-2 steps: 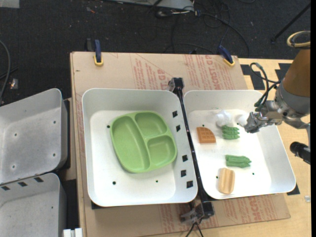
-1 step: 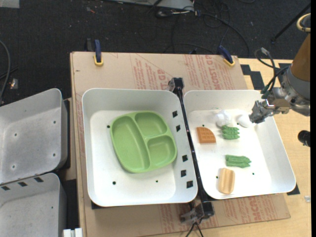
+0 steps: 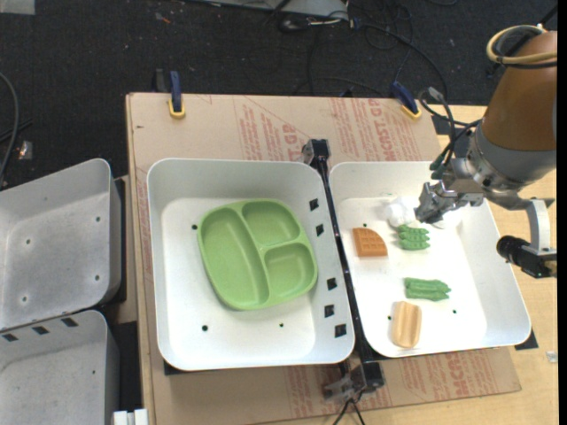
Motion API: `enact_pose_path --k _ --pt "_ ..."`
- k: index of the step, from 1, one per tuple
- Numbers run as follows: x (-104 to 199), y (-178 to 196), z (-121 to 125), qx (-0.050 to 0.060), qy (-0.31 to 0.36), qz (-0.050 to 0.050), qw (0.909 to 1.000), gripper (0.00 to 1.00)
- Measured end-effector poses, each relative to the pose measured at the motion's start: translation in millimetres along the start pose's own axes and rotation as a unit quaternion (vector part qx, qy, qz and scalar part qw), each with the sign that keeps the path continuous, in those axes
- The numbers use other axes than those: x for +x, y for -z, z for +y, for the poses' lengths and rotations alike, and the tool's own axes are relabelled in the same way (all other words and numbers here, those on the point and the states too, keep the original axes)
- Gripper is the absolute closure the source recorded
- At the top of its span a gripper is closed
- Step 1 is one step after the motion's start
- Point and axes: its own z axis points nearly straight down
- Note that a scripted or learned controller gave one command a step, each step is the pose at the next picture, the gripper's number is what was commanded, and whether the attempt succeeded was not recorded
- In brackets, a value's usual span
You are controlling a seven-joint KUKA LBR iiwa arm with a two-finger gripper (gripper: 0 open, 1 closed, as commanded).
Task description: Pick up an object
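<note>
Where claw hovers, knobbly green piece, white lump nr.

Red printed lettering runs across the brown cardboard sheet lying on the worktop under the bins; it appears upside down and partly hidden, too faint to read reliably as any word

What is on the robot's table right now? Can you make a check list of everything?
Surface: two white bins, left bin, right bin, on a board.
Job's things: white lump, orange waffle piece, two green pieces, tan bun, all in right bin.
Clutter: green divided plate in left bin.
Grippers: gripper low over the white lump.
Cables: black cables on floor.
Surroundings: spare white trays at left.
</note>
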Motion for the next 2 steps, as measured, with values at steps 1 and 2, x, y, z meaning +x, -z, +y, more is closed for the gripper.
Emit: enact_pose_path --k 1,2 --pt "55 -12 14 0.000 0.000 0.000 1.0000 1.00" --pt "97 -19 29 0.000 0.000 0.000 1.0000 1.00"
